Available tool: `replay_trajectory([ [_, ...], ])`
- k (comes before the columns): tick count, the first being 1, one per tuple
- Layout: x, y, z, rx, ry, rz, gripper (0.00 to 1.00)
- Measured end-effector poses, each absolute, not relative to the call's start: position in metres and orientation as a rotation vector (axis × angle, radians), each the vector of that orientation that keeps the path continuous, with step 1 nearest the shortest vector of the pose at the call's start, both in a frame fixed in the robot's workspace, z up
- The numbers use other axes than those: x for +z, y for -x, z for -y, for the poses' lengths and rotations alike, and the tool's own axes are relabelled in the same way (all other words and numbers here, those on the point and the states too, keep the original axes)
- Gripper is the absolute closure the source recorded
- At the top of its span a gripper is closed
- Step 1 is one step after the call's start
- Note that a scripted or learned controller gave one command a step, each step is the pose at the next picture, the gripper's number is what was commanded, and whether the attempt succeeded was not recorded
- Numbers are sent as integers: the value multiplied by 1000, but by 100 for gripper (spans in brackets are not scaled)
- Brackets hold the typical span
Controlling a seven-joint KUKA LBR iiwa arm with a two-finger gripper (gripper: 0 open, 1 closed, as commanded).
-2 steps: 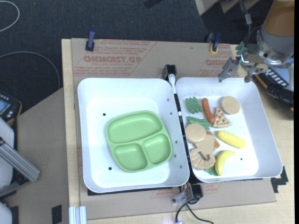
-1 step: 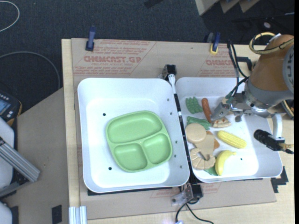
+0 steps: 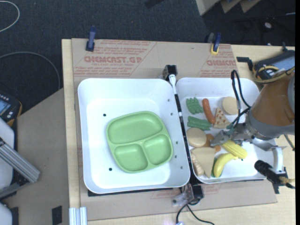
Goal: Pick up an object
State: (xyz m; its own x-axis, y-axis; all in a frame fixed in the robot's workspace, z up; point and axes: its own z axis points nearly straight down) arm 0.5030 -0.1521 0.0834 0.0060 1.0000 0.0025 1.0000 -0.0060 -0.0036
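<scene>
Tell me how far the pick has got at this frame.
Done: the gripper is down in the right bin, among the toy food near the corn cob. In hand: nothing visibly lifted. Left: grasping and raising an item; the green tray sits in the left bin.

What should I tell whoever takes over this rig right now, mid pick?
Gripper: low over the right bin, among the toy food; whether its fingers are open or shut can't be made out, and nothing is visibly held.
Things: the right bin holds a corn cob, banana, sausage, pizza slice, green pieces and round beige pieces. The left bin holds a green divided tray.
Done: arm is down at the pile, near the corn.
Left: grasp one item and lift it; no pick confirmed yet.
</scene>
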Motion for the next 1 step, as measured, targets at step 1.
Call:
replay_trajectory([
  [1,97,-507,151,-6,2225,2222,100],
])
